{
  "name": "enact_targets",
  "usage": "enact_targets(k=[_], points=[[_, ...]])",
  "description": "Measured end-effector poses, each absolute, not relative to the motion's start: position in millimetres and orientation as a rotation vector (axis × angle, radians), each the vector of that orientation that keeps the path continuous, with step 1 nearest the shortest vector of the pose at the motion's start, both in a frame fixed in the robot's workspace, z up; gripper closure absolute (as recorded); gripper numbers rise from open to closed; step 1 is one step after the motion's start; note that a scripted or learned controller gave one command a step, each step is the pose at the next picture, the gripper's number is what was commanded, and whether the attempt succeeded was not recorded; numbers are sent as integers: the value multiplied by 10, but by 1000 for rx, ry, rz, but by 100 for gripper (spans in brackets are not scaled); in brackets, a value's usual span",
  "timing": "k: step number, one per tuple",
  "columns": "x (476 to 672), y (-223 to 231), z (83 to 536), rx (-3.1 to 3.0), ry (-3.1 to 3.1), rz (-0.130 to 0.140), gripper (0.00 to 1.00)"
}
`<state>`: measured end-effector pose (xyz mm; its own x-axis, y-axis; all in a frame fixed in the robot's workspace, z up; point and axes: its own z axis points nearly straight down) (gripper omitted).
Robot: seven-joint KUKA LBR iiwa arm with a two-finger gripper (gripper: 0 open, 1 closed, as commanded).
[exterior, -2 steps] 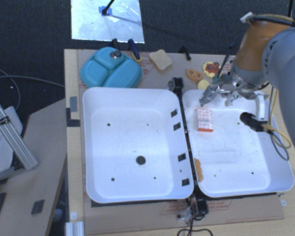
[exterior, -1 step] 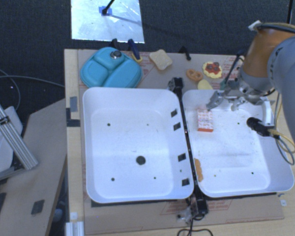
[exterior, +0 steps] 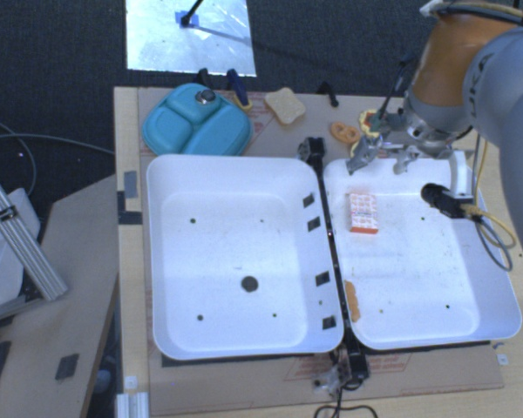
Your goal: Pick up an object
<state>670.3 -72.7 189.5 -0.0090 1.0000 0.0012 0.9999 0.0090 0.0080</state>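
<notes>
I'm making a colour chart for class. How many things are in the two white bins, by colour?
Red and white: 1, the packet in the right bin.
Orange: 1, the small piece at the right bin's left wall.
Dark: 1, the round disc in the left bin.
Total: 3

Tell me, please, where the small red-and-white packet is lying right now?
The red-and-white packet lies in the right bin, toward its far left corner, near the divider and just below the gripper.
</notes>
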Motion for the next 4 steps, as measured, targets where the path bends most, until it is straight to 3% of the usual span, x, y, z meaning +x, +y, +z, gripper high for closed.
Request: enact_targets(k=[1, 2, 3, 4], points=[[6684, -1351, 1336, 2222, 2218, 0, 0], [6671, -584, 1885, 2207, 2231, 11, 0], [6669, -1208, 1732, 2221, 2216, 1, 0], [5686, -1901, 836, 2229, 2211, 4, 0]])
